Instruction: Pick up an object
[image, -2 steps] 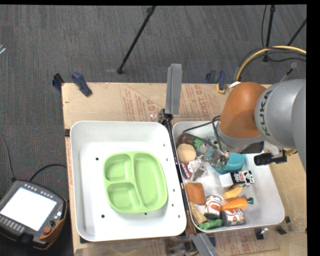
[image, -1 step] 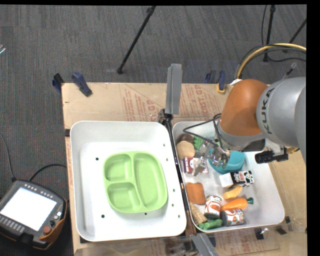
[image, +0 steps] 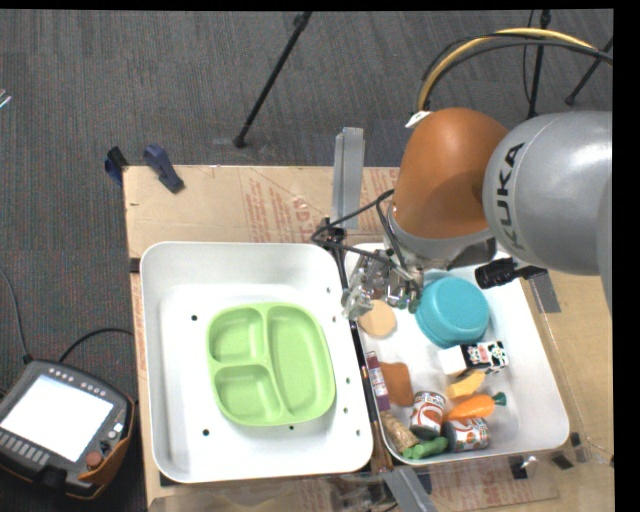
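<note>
The tool (image: 378, 291) is being held low over the upper left corner of the right bin (image: 540, 400), close to the wall where the two bins are meeting. Whether its fingers are open or closed cannot be told, because the metal parts are small and unclear, and nothing is seen between them. A round beige object (image: 378, 320) is lying just below the tool, very near or touching; this cannot be decided. A blue cup (image: 453, 311) is lying just to the right of the tool, under the orange band of the arm (image: 450, 175).

Further down in the right bin several small things are gathered: a brown block (image: 397, 382), a small black and white carton (image: 485, 354), a yellow piece (image: 466, 383), an orange carrot (image: 470, 407), two red and white cans (image: 428, 410) and a green item (image: 428, 448) at the lower edge.

In the left bin (image: 170, 300) a green divided tray (image: 270, 365) is resting flat. The bins are being carried by the bench (image: 230, 205), and a handheld screen (image: 60, 420) is lying on the floor at the left.
</note>
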